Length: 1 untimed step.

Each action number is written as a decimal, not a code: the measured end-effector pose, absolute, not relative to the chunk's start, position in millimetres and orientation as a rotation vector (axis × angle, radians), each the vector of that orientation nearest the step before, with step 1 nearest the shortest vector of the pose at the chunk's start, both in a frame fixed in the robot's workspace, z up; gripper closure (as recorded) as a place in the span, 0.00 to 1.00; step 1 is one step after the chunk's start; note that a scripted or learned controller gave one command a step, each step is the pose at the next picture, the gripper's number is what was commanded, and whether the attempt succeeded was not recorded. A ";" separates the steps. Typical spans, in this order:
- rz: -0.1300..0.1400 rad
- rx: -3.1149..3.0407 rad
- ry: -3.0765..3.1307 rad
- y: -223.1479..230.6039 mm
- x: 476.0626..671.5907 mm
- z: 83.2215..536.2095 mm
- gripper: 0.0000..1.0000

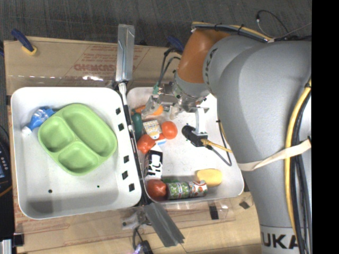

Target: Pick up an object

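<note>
Camera view puts my gripper low over the far end of the right bin, just above the orange ball and small carton. Nothing looks lifted yet; whether its grip is closed, I cannot tell.

Small objects crowd the right bin's left side: orange ball, tomato, yellow lemon (lying flat), green bottle.
</note>
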<state>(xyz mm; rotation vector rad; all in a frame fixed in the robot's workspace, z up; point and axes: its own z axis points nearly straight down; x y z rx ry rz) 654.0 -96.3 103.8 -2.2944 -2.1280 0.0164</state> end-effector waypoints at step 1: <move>-0.010 -2.354 -2.086 -109.6 597.9 95.8 0.00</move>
